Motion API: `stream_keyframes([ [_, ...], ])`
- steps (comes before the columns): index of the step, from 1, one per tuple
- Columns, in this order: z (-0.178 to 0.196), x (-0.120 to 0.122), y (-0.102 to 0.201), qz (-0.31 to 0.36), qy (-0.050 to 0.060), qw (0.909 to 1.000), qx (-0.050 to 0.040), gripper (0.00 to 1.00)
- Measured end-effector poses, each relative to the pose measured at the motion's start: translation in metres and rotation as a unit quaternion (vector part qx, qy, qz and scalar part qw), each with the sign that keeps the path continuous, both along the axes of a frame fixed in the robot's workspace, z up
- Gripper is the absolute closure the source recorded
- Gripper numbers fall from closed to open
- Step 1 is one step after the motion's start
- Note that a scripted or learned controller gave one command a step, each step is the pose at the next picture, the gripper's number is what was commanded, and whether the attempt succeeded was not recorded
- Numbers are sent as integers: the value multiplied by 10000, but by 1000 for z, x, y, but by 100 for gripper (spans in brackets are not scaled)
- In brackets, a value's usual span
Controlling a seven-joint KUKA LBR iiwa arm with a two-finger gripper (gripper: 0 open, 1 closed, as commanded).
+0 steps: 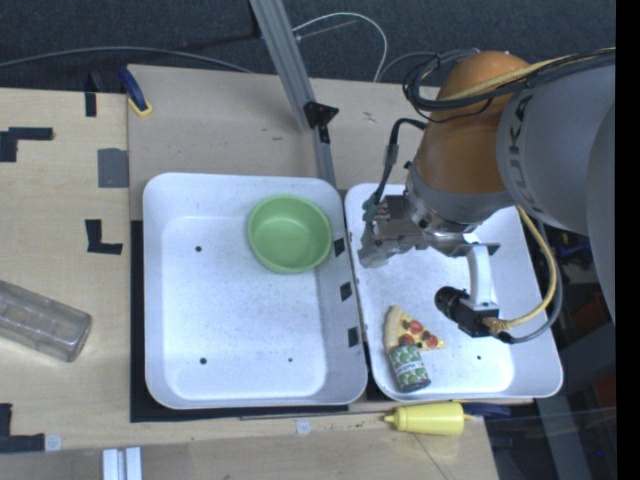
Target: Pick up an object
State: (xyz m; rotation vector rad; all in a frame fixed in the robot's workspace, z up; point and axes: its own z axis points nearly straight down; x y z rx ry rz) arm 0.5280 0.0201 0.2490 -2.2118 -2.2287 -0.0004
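Note:
My gripper [383, 236] hangs over the upper left part of the right bin [530, 368], close to the wall between the two bins. A toy pizza slice [410, 328] lies in the right bin below the gripper, and a small green can [410, 369] touches its lower end. A green bowl [290, 233] sits upright in the left bin [200, 308], near its upper right corner and just left of the gripper. The arm's grey body and orange band [480, 78] cover much of the right bin's upper half.
A yellow bottle [432, 418] lies on the bench just below the right bin's front edge. A clear plastic container [38, 320] rests on the bench at far left. A grey pole [290, 63] slants down to the bins' back edge. A black cable fitting [462, 308] hangs from the arm.

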Motion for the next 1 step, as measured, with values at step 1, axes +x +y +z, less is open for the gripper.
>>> stream_keyframes([
  [1,-16,2,55,-3,18,10000,-4,100],
])
